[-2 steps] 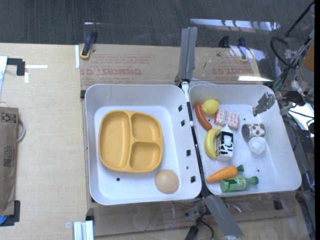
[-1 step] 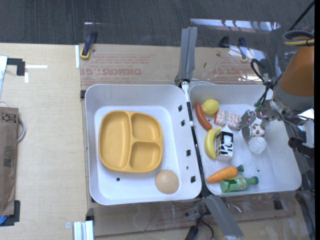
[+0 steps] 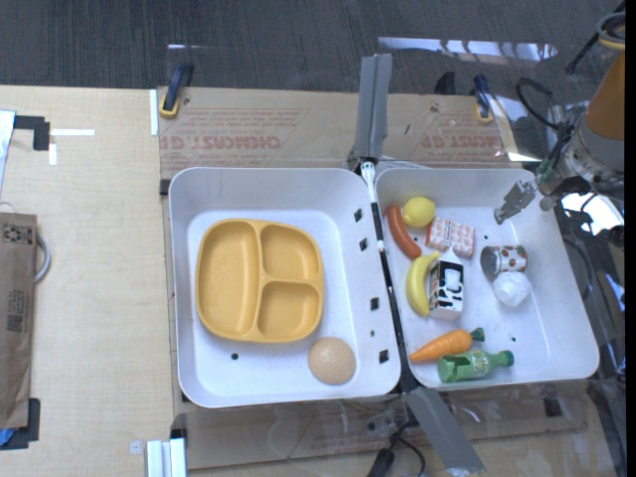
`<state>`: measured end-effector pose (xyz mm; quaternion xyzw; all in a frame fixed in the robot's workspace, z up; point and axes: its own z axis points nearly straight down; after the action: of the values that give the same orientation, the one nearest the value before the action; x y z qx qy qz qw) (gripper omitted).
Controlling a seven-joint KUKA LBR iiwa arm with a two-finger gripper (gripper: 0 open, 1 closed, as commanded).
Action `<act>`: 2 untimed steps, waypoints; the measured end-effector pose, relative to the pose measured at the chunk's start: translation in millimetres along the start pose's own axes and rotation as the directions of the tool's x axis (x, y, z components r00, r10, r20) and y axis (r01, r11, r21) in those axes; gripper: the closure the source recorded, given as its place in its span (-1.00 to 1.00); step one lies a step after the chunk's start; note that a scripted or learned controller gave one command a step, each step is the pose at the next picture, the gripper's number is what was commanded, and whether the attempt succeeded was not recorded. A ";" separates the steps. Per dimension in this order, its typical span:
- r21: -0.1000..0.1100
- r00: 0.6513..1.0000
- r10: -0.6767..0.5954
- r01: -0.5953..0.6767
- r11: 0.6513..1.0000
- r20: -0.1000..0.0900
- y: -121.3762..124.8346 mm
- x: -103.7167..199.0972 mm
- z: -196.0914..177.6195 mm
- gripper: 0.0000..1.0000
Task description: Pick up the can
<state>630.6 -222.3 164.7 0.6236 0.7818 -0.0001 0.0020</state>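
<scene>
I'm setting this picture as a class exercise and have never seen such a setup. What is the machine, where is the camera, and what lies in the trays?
One camera looks down at a slant on two white bins. A robot arm reaches in from the right; its tool hovers above the right bin, holding nothing. That bin holds the can lying on its side, a lemon, a banana, a carrot and a green bottle. The left bin holds a yellow plate and a ball.

Wooden bench [image 3: 89,296], two white bins [image 3: 189,266], paper bag [image 3: 18,316]
</scene>
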 end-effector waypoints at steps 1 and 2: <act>-0.007 0.978 0.209 -0.209 0.978 0.002 19.8 9.7 66.4 -1.00; 0.002 0.978 0.208 -0.208 0.978 -0.001 -29.6 23.3 71.9 -1.00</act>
<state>596.8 -206.4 92.6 0.7019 0.7123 -0.0001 0.0009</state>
